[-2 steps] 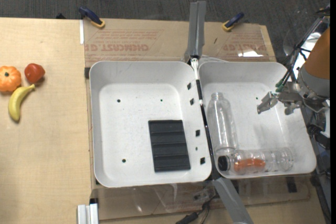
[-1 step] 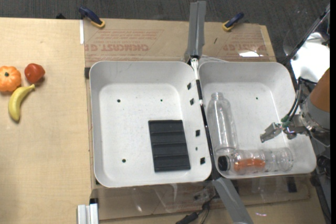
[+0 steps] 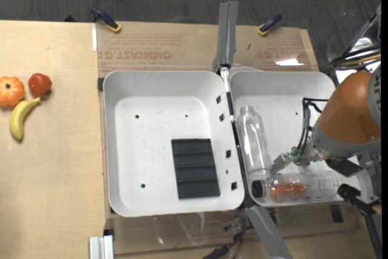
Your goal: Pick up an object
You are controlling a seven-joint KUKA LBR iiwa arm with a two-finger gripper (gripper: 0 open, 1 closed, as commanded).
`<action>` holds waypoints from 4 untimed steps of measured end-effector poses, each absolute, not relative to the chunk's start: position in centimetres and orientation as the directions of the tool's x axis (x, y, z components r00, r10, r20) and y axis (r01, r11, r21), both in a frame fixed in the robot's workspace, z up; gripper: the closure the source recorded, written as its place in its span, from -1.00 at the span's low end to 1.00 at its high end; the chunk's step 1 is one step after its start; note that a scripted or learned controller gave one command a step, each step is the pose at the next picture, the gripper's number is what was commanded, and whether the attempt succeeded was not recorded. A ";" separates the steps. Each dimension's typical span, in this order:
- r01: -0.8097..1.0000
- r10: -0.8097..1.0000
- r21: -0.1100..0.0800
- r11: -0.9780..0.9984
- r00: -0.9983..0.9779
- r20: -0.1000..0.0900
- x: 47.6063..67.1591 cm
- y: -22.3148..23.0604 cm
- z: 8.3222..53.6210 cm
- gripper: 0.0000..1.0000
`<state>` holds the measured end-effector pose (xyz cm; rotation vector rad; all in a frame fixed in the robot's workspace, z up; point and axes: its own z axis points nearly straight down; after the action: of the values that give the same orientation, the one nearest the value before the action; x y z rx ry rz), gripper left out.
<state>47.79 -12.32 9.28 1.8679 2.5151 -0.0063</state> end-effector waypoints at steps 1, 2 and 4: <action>0.958 0.958 0.001 0.287 -0.287 -0.005 47.8 -12.2 10.1 1.00; 0.958 0.958 0.001 0.287 -0.287 -0.007 47.8 -12.3 10.1 -1.00; 0.997 0.997 0.000 -0.077 0.077 -0.002 56.6 -18.7 15.3 -1.00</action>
<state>56.55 -18.72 15.26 2.3042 2.1336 -0.0029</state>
